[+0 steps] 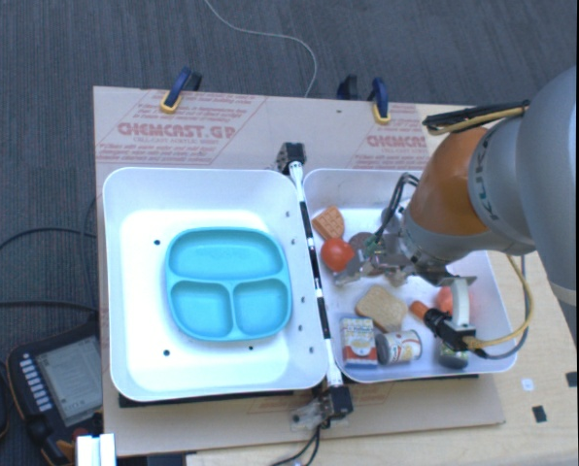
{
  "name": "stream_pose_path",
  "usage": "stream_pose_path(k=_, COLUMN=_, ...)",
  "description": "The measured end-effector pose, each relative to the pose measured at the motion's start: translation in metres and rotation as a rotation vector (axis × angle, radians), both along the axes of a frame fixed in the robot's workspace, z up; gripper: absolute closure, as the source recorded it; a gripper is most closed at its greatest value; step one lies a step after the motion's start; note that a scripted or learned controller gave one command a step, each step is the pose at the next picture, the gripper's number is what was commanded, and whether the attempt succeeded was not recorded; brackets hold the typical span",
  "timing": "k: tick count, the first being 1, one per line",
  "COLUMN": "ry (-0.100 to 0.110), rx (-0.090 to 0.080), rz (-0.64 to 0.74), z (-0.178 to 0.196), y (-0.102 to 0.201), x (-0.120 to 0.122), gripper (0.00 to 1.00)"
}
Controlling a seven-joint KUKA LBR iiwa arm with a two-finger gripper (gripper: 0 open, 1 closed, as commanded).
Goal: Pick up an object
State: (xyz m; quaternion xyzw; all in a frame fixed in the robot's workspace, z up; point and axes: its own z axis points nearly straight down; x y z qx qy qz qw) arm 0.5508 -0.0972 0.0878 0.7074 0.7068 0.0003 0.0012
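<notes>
Down in the right bin (508,352), the gripper (359,263) is reaching low among the clutter, its metal tips lying just beside the red tomato (337,253) and close above the slice of bread (381,307). Whether the jaws are standing wide or narrow I cannot tell; the wrist and cabling are covering most of them, and nothing is showing clearly between them, so no object is counting as held yet.

Since the task names no particular item, the nearest candidates are the tomato and the orange wedge (329,223) toward the divider. To do this step well, the arm is needing to centre on a single thing rather than straddling two: the tomato is round and likely to roll, so the jaws ought to close across its middle, squarely, and slowly. The bread is lying flat and would probably slip under the tips.

Further out, a small carton (357,341) and a can (399,347) are lying along the near wall, with an orange piece (425,310) beside them; a sideways sweep risks knocking these.

Beyond the divider, the left bin (119,260) is holding a blue divided plate (228,282), well apart from the work.
</notes>
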Motion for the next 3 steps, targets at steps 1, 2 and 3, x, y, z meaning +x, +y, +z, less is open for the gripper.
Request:
stream_pose_path(k=1, ry=-0.005, rx=-0.001, rz=0.0, z=0.0108, y=0.0, x=0.0016, gripper=1.0)
stream_pose_path(k=2, ry=-0.005, rx=-0.001, rz=0.0, z=0.0107, y=0.0001, x=0.0014, gripper=0.0)
stream_pose_path(k=3, ry=-0.004, rx=-0.001, rz=0.0, z=0.0201, y=0.0001, x=0.0012, gripper=1.0)
